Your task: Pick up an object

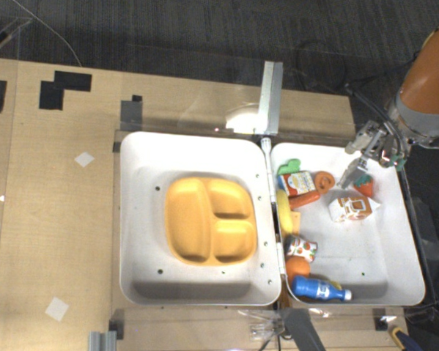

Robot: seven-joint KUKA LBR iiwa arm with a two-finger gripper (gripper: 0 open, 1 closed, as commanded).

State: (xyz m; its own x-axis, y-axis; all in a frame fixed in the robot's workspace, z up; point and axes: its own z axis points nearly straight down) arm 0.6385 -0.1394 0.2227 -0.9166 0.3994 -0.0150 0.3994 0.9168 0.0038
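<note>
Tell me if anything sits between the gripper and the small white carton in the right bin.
Nothing visible does. The gripper hangs above the right bin's far side, and the white carton lies just below it with open space between. An orange-red piece sits beside that path.

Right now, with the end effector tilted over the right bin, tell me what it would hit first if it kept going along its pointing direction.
Probably the small white carton. The end effector points down and left over the right bin, and the carton lies nearest below its tips, beside the orange carrot. Depth is unclear from this single slanted view.
</note>
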